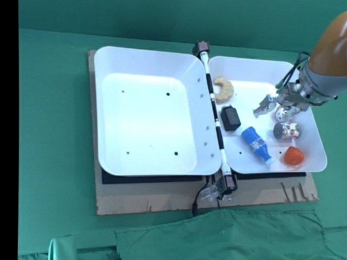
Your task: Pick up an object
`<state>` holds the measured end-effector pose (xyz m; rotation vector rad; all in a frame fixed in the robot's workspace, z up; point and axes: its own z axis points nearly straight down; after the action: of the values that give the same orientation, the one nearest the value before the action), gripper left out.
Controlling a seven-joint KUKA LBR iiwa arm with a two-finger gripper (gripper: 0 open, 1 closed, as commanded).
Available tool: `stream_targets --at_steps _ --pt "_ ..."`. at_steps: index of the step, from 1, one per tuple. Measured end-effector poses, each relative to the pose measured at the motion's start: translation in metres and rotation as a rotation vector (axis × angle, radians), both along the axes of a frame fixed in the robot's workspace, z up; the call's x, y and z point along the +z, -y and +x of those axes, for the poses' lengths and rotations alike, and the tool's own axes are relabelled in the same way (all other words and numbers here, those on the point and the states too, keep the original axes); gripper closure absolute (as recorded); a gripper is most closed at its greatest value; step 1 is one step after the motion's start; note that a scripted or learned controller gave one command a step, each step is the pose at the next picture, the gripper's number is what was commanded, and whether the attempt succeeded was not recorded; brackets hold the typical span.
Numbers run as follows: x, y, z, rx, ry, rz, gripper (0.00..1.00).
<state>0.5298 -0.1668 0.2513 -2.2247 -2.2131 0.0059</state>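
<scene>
Right bin (255, 69), white, shallow, holding five small items:

- Blue bottle (256, 144) with a white cap, lying on its side near the bin's middle, cap toward the front edge. It carries a pale label; the print is too small to read.
- Black boxy object (230, 117), just beside the divider between the bins, above the bottle. No marking legible.
- Tan ring-shaped piece (223, 89), like a doughnut, near the back left corner, close to the divider.
- Small can (286, 130) on its side, white with red-orange spots; no wording can be made out.
- Orange rounded item (293, 156) near the front right corner, just below the can.

A small white round thing with dark dots (281, 113) sits directly under the gripper, partly covered by it.

Gripper (274, 106): low over the right half of that bin, fingers spread apart, nothing seen between them. One finger (263, 107) points left toward the bin's middle.

Left bin (146, 118): white, a few dark dots on its floor.

Setting: both bins rest on a brown cardboard sheet (162, 199) laid on a counter (54, 118) draped in green cloth. A white rod with black segments (212, 107) runs between the bins. The wall behind is the same green.
</scene>
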Motion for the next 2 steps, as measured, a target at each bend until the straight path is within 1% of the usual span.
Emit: stream_targets --at_steps 1,2 --pt "-0.055 -0.008 0.004 0.001 0.000 0.001 0.00" --pt "-0.067 -0.006 0.007 0.001 0.013 -0.003 0.00"
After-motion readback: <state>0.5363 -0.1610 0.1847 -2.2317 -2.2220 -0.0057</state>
